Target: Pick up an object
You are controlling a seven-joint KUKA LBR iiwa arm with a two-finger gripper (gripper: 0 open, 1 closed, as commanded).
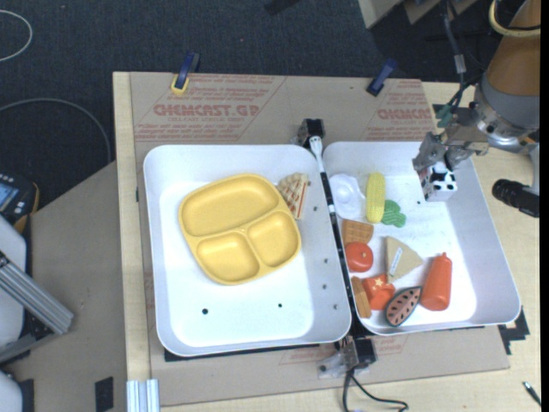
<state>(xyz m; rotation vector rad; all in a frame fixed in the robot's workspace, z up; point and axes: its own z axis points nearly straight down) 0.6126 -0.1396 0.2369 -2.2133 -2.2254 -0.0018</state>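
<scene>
Gripper (435,168) clamps a black-and-white toy (441,183) above the right bin (480,230) — corn cob (375,196) well apart.

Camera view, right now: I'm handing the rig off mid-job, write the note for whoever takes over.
Gripper: above the right bin's far end, with a small black-and-white toy at its fingertips. A real grip cannot be confirmed.
Right bin: corn cob, green piece, tomato, cheese wedge, red bottle-shaped toy, all lying loose.
Left bin: yellow divided plate, with a sandwich piece at its far right edge.
Done: arm brought to a target.
Left: confirm the grasp and lift.
</scene>
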